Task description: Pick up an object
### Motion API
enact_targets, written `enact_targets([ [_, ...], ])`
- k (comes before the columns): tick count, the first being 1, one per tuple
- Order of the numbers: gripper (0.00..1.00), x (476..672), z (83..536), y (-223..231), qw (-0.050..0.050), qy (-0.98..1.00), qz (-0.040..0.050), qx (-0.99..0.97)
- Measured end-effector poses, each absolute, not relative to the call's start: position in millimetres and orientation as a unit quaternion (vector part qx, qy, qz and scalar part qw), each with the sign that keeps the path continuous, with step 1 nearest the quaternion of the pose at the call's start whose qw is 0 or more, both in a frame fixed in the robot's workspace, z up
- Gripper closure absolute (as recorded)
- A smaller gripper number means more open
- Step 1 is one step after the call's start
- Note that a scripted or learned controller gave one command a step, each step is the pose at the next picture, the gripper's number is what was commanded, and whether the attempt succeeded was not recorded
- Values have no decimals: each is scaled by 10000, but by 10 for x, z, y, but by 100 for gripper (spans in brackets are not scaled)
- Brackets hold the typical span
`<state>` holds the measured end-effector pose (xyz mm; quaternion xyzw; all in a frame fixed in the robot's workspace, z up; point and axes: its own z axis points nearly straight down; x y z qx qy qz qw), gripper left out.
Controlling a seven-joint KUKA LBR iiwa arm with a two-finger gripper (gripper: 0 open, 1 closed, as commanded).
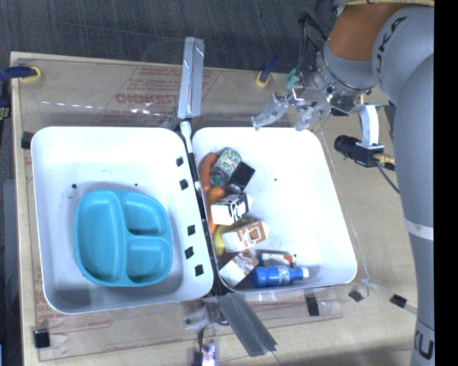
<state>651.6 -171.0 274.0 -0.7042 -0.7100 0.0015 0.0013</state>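
**A:** Where is the arm in the overhead view?

**B:** The grey arm [401,67] comes in from the right, and its gripper [284,114] hangs above the far rim of the right bin [320,204], over the bench rather than the bin floor. The fingers [266,116] are spread apart, with nothing between them.

**A:** And the things to pick?

**B:** They are heaped along the left wall of the right bin. At the far end lies a green can [227,161], touching an orange piece [207,171] and a small black box [241,176]. Below those is a white box with a black mark [230,210], then a white and orange carton [245,236]. Nearest the front rim lies a blue bottle [277,276] on its side, white cap pointing right, with a small packet [239,265] just beside it.

**A:** The gripper is well apart from them?

**B:** Yes, it touches none of them.

**A:** The other bin?

**B:** The left bin [53,158] holds a blue divided tray [124,236], lying flat.
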Motion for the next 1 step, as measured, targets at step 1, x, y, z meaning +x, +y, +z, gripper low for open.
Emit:
enact_targets([
  [1,0,6570,2957,-1288,4,-6367,11,-7711],
])
